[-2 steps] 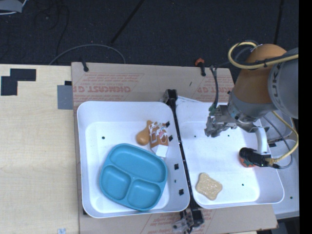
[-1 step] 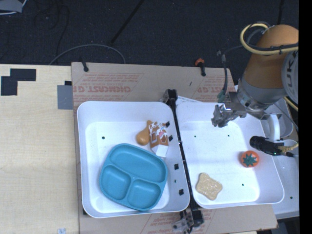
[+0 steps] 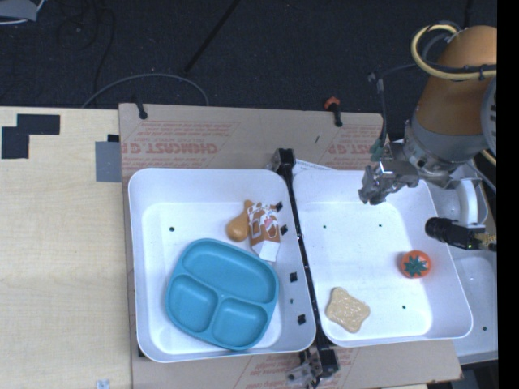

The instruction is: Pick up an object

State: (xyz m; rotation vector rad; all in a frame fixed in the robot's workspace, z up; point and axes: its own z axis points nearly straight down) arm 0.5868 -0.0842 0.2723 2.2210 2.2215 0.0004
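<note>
In the right bin (image 3: 454, 314) lie a tan slice of toast (image 3: 348, 309) near the front left and a small red tomato-like toy (image 3: 414, 264) at the right side. The left bin (image 3: 150, 217) holds a blue divided plate (image 3: 221, 293), an orange-brown piece (image 3: 238, 227) and a brown-and-white patterned item (image 3: 263, 222) by the divider. My gripper (image 3: 374, 188) hangs over the right bin's back edge, above and well away from the toast and the tomato toy, with nothing visible between its fingers.
A black divider strip (image 3: 296, 241) runs between the two bins. The bins rest on a cardboard sheet (image 3: 243, 136) held by clamps at the back. A black cylindrical part (image 3: 450, 232) sticks in at the right bin's right rim.
</note>
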